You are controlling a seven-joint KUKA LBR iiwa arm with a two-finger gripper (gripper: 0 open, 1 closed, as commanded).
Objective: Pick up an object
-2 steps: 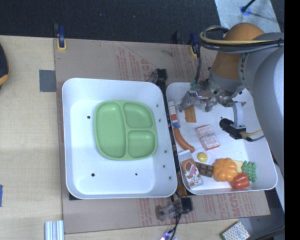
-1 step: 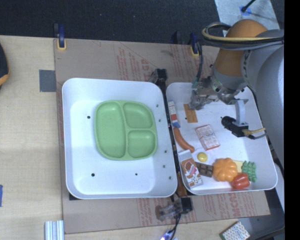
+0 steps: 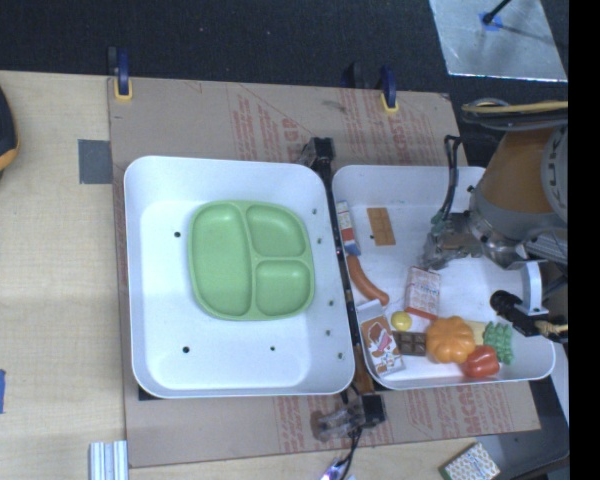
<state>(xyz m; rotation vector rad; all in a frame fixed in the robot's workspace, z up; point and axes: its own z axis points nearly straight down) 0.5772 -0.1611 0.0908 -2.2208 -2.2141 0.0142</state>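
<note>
nothing had been picked up at this point, as far as the view showed. the gripper (image 3: 442, 250) hung low inside the right bin (image 3: 420, 180), toward its 2 o'clock side, with the arm (image 3: 520, 183) coming in from 3 o'clock. whether the jaws were apart or together could not be told; they were small and dark against the bin floor, and no object was visibly between them. so the grasp itself seemed still to be made, with the lift after it.

the likely targets lay in the right bin, mostly toward 6 o'clock. a small printed card (image 3: 422, 291) sat just below the gripper, at about its 7 o'clock, the nearest thing. a brown block (image 3: 381, 225) lay at its 9 o'clock, well apart. a sausage (image 3: 365, 279) lay along the bin's left wall. an orange pepper (image 3: 450, 339) sat beside a red one (image 3: 481, 364) and a green piece (image 3: 499, 338) at the bottom edge.

the left bin (image 3: 150, 258) held a green divided plate (image 3: 251, 260), untouched.
</note>
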